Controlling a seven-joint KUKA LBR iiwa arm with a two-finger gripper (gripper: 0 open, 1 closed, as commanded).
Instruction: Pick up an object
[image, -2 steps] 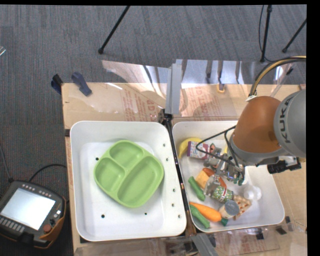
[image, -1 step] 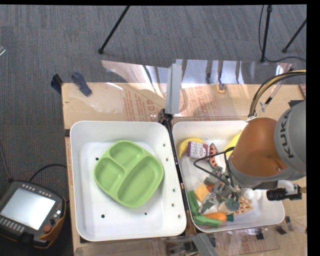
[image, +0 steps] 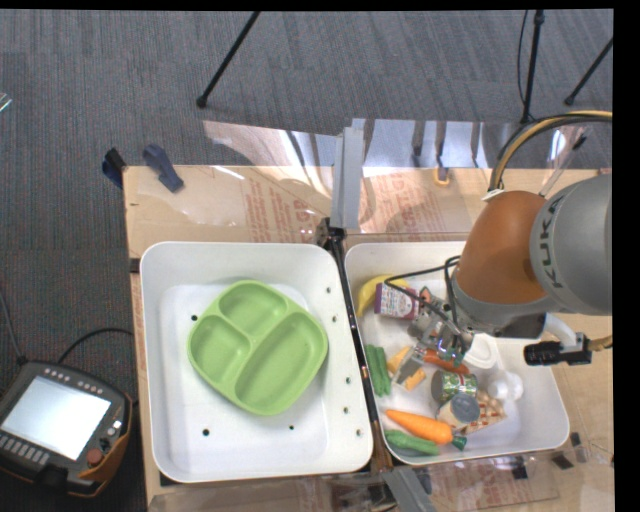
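Note:
My gripper (image: 443, 343) hangs low over the middle of the right bin (image: 545, 425), under the orange wrist band. It is right above a heap of toy food. Just below it lie a small red-orange piece (image: 447, 364) and a dark green can (image: 449, 386). An orange carrot (image: 421, 427) lies near the bin's front, with a green pod (image: 411, 443) beside it. A green vegetable (image: 378, 369) rests along the left wall. A purple packet (image: 397, 301) and a yellow banana (image: 369, 293) sit at the back left. The wrist hides whatever sits under it.
The left bin (image: 170, 280) holds a light green divided plate (image: 258, 346). A white cup (image: 484, 352) and a pale lump (image: 505, 386) sit right of the gripper. A tablet (image: 55, 420) lies on the floor at the left. Tripod legs (image: 228, 55) stand behind the bench.

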